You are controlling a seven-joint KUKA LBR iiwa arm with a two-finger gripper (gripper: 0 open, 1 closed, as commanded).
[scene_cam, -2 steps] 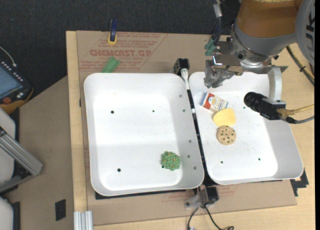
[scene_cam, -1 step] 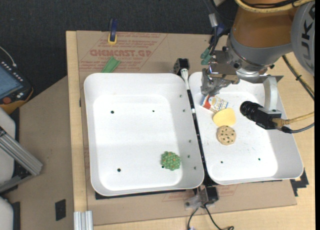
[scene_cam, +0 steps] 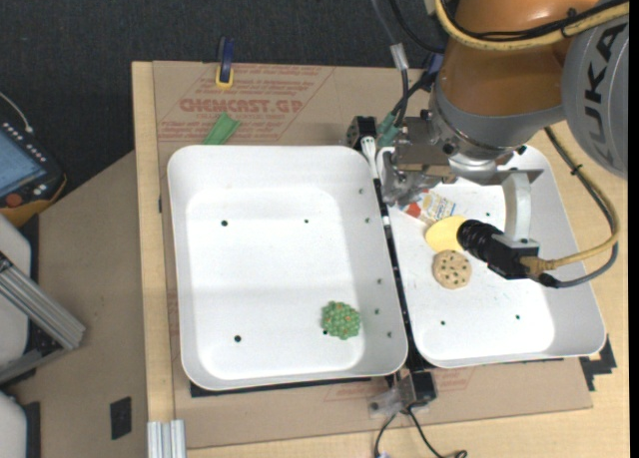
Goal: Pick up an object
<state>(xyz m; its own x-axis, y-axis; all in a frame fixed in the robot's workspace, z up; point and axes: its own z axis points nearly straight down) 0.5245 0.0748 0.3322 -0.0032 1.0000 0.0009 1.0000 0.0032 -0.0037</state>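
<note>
Right bin (scene_cam: 559,331) holds the candidates: round tan cookie (scene_cam: 451,268) with dark dots, yellow lemon-like piece (scene_cam: 440,233) just above it, small red-and-white item (scene_cam: 427,209) beside that. Green clump (scene_cam: 341,319) alone in left bin (scene_cam: 200,197), well apart from the arm (scene_cam: 509,37).

Pincer (scene_cam: 414,172) low at right bin's upper-left corner, near the divider; spread or pressed together cannot tell, wrist bulk masks the tips. Nothing seen pinched.

Nearest target probably the red-and-white item, partly hidden under the wrist; long axis seems to run diagonally, upper-left to lower-right, but too covered to be sure. Yellow piece roughly oval, long axis near horizontal, right end touching or tucked behind the black cylindrical part (scene_cam: 494,248). Cookie flat and round, no long axis.

Risks: items crowded, so a closing grab could nudge the neighbours or catch two. Closeness to the bin wall could clip a tip on the rim. Flat cookie likely to slip out of a top-down pinch. Cable (scene_cam: 584,251) hanging over the bin could drag across things.
</note>
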